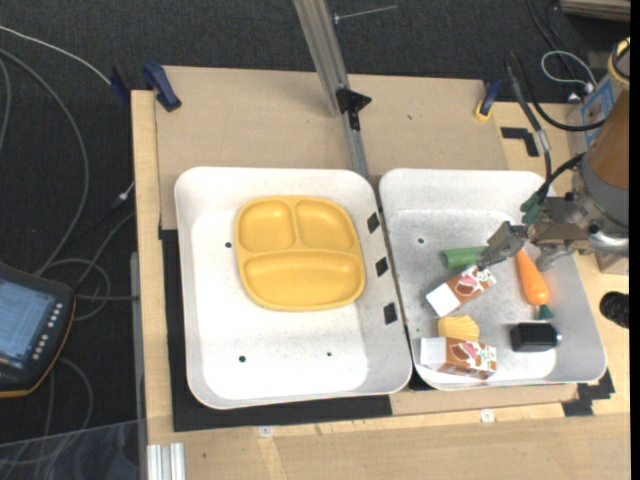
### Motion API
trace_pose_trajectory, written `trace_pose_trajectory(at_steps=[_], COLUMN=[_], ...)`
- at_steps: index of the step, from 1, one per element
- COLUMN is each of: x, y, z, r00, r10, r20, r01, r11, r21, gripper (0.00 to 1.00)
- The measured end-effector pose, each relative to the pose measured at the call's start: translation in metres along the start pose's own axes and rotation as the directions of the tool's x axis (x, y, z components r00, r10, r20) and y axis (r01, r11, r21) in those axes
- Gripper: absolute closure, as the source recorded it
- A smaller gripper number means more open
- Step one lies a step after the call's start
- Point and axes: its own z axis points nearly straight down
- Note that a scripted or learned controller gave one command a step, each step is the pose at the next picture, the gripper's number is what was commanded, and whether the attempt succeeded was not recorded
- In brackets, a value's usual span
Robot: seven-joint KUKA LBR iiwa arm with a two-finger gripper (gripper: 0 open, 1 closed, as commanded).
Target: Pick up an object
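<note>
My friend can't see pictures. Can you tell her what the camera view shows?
A robot's end effector hangs over the right white bin, above small toys: a carrot, a green piece, little boxes and a black block. The left bin holds a yellow divided plate.

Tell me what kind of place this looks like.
Probably a robotics lab test bench. Two white bins sit side by side on a board held by blue clamps, loose cables run over the dark floor, and a robot arm reaches over toy food such as a carrot.
</note>
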Motion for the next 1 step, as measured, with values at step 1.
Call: trace_pose_trajectory(at_steps=[1], x=[-0.0001], y=[0.0001], z=[0.0000], r00=[1.000], r10=[0.001], r20=[0.000], r01=[-0.001], r11=[1.000], r21=[-0.001], gripper=[0.00])
